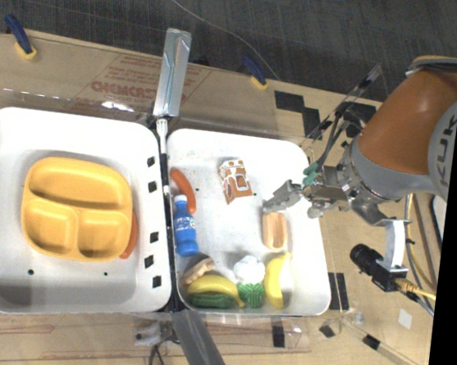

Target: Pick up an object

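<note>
Approach step: gripper (286, 195), grasp unreadable at this angle, hangs right of frame centre just above the toy hot dog (275, 229) in the right bin (311, 266); next calls for descent.

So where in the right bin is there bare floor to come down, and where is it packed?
Bare floor in the right white bin: the middle patch bordered by the blue bottle, the brown-and-white toy block and the hot dog toy; also the top strip above the block. Crowded: the bottom edge, where the yellow banana, white lump and green toys bunch together.
</note>
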{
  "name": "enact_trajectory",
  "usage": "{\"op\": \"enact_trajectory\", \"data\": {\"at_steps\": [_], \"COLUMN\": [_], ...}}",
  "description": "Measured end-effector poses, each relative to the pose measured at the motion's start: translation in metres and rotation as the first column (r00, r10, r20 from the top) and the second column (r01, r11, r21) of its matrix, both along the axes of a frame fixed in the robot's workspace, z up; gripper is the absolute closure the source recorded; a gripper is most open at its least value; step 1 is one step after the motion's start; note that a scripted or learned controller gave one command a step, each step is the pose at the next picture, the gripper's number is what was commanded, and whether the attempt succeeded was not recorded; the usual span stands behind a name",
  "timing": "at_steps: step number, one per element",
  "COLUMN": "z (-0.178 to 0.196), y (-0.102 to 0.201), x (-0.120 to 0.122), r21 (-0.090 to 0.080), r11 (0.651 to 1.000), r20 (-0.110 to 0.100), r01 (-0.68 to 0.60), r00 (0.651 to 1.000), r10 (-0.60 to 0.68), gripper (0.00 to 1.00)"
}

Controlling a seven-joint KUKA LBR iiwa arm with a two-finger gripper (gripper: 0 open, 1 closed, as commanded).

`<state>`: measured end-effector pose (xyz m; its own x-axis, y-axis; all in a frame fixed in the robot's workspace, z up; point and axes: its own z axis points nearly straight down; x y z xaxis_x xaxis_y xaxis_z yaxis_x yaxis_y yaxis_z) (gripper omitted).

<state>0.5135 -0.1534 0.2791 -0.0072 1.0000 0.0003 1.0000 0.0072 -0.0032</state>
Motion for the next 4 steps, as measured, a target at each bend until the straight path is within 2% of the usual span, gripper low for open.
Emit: {"op": "enact_trajectory", "data": {"at_steps": [1, 2, 3, 4], "z": [-0.187, -0.178, -0.18, -0.183], "y": [-0.015, -0.045, -0.036, 0.011], "x": [-0.01, 0.031, 0.103, 0.072], "r21": [0.001, -0.001, 0.005, -0.002], "r11": [0.997, 0.967, 0.956, 0.928], "r20": [0.003, 0.004, -0.008, 0.008], "r01": [0.08, -0.256, -0.294, -0.373], "r00": [0.997, 0.967, 0.956, 0.928], "r10": [-0.08, 0.256, 0.294, 0.373], "gripper": [0.0, 0.0, 0.0, 0.0]}}
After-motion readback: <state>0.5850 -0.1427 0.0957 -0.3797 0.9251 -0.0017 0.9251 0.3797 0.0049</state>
